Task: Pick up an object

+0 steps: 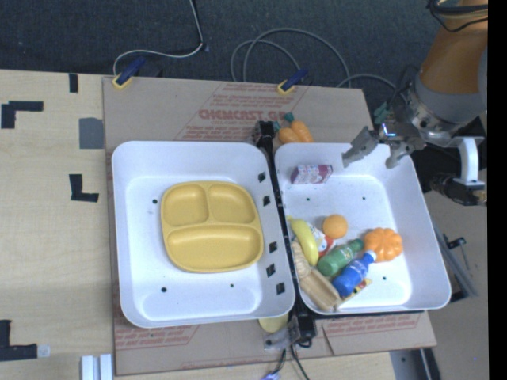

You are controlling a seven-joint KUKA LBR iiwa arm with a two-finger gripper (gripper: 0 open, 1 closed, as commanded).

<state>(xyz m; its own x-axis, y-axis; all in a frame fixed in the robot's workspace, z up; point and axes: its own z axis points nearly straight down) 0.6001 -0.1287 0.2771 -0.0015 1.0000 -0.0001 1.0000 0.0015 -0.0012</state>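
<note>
Objects for picking lay heaped in the right bin [420, 236], while the left bin [127, 212] beside it held a yellow divided tray [212, 226]. My arm [451, 62] reached in from the right. My gripper [377, 150] hung over the right bin's far edge, fingers spread apart, gripping nothing. Smaller things clustered near the front: an orange pumpkin [383, 243], a banana [305, 240], a blue bottle [353, 273], a green bottle [341, 256] and an orange ball [335, 226].

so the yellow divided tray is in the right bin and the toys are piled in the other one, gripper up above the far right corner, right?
Not quite. The camera view shows the yellow divided tray in the left bin, alone. The toys, among them a banana, a blue bottle and a small pumpkin, are piled in the right bin. The gripper does hang open over that bin's far right corner.
</note>
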